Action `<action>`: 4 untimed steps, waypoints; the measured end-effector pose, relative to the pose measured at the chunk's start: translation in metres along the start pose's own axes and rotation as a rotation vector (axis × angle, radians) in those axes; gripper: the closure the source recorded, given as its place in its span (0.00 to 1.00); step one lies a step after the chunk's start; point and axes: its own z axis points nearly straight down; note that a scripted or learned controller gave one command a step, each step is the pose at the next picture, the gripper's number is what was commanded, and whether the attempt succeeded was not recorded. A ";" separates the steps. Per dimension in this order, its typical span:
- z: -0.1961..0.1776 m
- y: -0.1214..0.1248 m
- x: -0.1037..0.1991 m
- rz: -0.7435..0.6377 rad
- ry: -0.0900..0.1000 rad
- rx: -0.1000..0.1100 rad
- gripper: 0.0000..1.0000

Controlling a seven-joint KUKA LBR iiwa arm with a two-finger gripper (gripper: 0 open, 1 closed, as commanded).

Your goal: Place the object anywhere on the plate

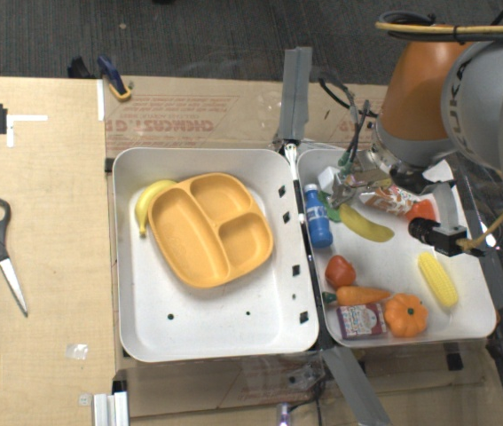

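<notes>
Banana [365, 224] in right bin [473, 322], hand [350, 185] above

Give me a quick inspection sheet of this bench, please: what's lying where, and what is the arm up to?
Surface: two white bins; left bin, right bin.
Job's things: orange plate in left bin, yellow banana against its edge.
Clutter: right bin holds blue bottle, second banana, tomato, carrot, pumpkin, corn, pink carton.
Grippers: gripper low over right bin's far end; grip unclear.
Cables: wires by the wrist.
Surroundings: scissors on the wooden bench.
</notes>
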 end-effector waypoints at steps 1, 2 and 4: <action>-0.010 -0.014 0.090 -0.106 0.001 0.001 1.00; -0.050 -0.002 0.145 -0.062 0.000 0.000 1.00; -0.048 0.028 0.196 0.078 -0.001 0.000 0.00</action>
